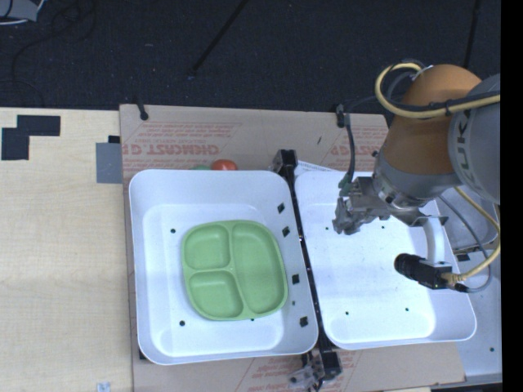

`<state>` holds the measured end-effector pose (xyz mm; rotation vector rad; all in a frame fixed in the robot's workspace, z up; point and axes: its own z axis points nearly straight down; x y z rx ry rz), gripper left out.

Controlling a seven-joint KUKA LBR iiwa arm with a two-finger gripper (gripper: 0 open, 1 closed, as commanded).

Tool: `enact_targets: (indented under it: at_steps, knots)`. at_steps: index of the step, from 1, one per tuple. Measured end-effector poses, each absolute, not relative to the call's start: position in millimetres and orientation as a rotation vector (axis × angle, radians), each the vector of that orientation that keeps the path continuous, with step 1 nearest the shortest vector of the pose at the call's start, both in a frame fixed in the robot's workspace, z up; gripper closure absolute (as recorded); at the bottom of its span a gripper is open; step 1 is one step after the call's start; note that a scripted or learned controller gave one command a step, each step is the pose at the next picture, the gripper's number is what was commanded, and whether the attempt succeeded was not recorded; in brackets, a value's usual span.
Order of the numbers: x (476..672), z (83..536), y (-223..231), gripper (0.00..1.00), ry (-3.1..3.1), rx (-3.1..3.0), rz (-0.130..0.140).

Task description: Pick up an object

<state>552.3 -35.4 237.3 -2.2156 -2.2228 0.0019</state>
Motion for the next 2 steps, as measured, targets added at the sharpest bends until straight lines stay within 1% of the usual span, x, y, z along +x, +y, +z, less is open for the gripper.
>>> enact_targets:
  at_steps: [1, 2]
  knots:
    - [569.1, 224.8, 9.4, 1.0, -2.223, -2.216, 0.003]
    - [583.7, 234.2, 64.2, 1.0, -2.225, -2.214, -0.001]
